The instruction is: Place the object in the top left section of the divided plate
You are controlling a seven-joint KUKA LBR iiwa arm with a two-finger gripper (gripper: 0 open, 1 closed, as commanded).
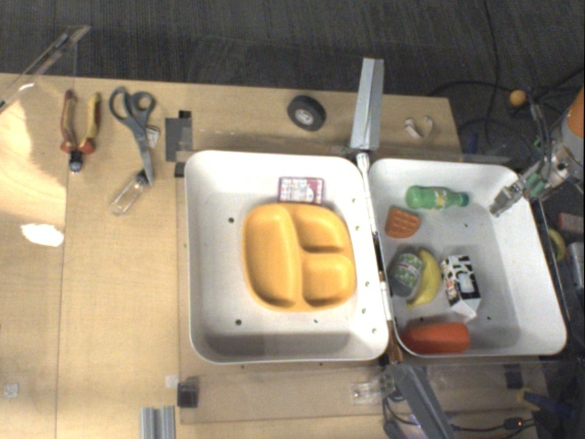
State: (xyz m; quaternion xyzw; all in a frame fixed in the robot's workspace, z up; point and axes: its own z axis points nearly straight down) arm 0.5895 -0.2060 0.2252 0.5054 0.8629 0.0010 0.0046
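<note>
The gripper [514, 196] was seen at the upper right corner of the right bin [539, 273], hung over its rim; whether its fingers were spread or pressed together could not be told, and nothing was seen held between them. The arm [574, 126] was reached in from the right edge, with only its wrist end and an orange patch visible.

No object had been lifted yet, so the step in hand was judged to be the pick. All candidates lay to the left of and below the gripper: a green bottle [437, 197] nearest, lying on its side with its long axis running left to right toward the gripper; an orange block [403, 222] further left; a green ball [406, 273] touching a banana [430, 280]; a black-and-white carton [460, 280] just beside these; and a red piece [437, 337] lowest.

The yellow divided plate [299, 254] lay well apart to the left in the left bin [215, 273], with a small printed card [301, 189] just above it. The plate's sections were seen bare.
</note>
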